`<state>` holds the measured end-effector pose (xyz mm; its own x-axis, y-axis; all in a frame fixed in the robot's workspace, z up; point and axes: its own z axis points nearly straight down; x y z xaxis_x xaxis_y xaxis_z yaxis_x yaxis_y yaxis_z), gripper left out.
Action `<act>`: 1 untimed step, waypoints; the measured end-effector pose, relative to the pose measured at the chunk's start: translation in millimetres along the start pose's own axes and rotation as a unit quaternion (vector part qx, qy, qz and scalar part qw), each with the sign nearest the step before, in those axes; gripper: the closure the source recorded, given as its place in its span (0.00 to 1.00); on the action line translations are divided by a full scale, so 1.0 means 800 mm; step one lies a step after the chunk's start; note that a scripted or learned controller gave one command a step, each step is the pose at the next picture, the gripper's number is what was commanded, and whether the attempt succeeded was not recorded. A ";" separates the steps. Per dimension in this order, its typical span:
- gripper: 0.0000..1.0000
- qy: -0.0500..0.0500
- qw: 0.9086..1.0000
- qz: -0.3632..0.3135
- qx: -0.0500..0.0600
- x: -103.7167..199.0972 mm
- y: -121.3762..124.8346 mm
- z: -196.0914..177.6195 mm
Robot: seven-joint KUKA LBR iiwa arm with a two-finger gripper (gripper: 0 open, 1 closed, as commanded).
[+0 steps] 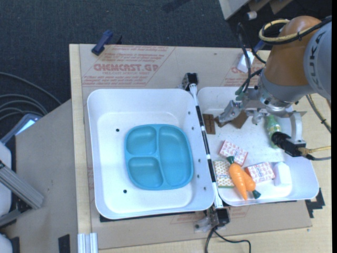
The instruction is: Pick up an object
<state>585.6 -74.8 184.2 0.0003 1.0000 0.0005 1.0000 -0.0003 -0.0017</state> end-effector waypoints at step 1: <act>0.00 0.000 1.000 0.000 0.001 -0.023 -0.057 0.055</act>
